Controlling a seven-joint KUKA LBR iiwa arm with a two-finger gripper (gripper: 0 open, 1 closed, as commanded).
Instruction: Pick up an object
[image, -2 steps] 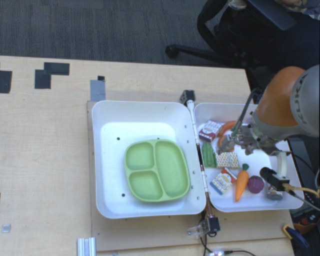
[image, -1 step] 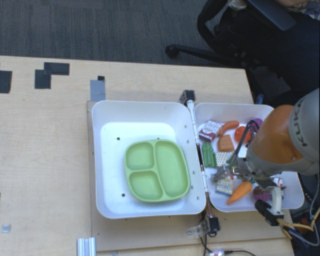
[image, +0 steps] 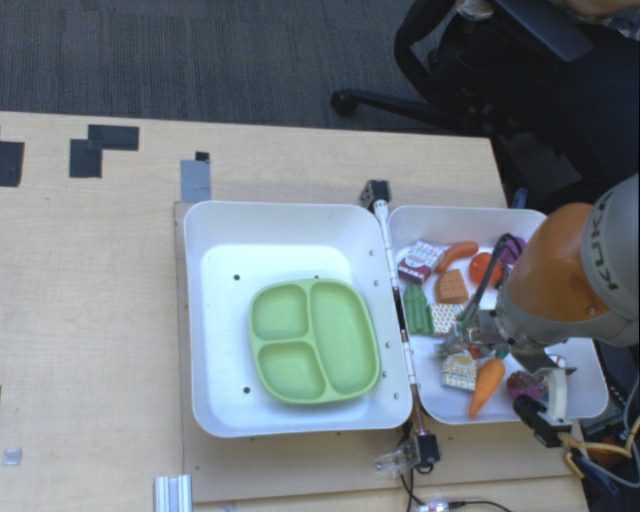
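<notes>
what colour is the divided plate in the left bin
Light green, a three-compartment plate, clearest in the camera view, lying in the left white bin.

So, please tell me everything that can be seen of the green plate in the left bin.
The green plate is pale lime, looks like smooth plastic, and has a rounded rectangular shape with a raised rim. Ridges divide it into three compartments: one long one on its right side and two smaller ones on its left. All three hold nothing. It lies flat, right side up, turned a little askew, on the floor of the left bin, toward the bin's lower right part. Apart from the bin floor, nothing touches it.
</notes>
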